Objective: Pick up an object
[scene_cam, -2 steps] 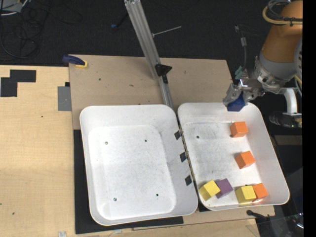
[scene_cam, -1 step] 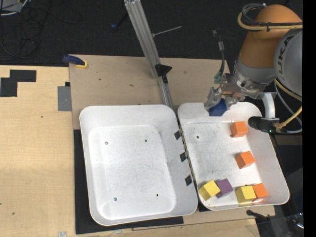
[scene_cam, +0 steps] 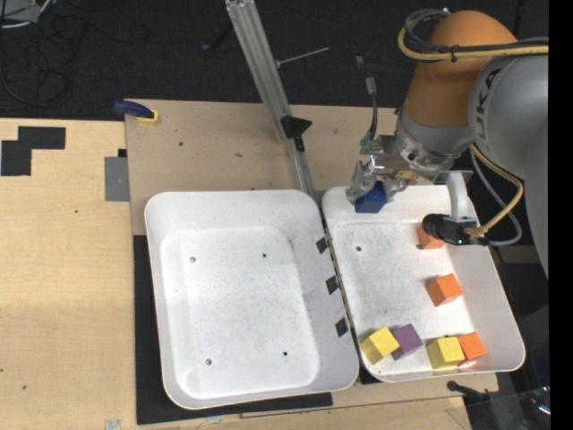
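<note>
My gripper (scene_cam: 371, 183) hangs over the far left corner of the right bin (scene_cam: 390, 267), below the arm's orange band. A blue block (scene_cam: 369, 199) sits between its fingertips, and the fingers are shut on it. Other blocks lie in the right bin: an orange one (scene_cam: 443, 288) in the middle right, another orange one (scene_cam: 430, 237) partly behind a black cable, and along the near edge a yellow one (scene_cam: 380, 342), a purple one (scene_cam: 407, 338), a second yellow one (scene_cam: 445, 352) and an orange one (scene_cam: 472, 346).
The left bin (scene_cam: 154, 215) lies beside the right one, joined to it by black clips. A slanted aluminium rail (scene_cam: 269, 79) runs down to the bins' far junction, just left of the gripper. The arm's body fills the upper right.
</note>
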{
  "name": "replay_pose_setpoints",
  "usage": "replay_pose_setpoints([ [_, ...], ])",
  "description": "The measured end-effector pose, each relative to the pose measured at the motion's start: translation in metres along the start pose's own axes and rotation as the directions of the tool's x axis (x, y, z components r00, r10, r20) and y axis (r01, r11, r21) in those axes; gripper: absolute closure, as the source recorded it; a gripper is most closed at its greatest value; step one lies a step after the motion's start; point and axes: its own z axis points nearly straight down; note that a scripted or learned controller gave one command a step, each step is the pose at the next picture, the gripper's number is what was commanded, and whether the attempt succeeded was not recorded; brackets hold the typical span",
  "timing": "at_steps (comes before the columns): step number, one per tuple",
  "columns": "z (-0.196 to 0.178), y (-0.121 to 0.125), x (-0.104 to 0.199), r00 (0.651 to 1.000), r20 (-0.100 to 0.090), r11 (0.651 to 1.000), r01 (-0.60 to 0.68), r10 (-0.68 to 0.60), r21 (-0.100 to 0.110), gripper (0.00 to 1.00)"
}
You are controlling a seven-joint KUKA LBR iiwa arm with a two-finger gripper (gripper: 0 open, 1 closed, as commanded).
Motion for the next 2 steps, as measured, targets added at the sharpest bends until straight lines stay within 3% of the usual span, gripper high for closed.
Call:
replay_pose_setpoints([
  [2,-0.005,0.009,0.097,1.0,0.001,1.0,0.001,-0.001,-0.004,1.0],
])
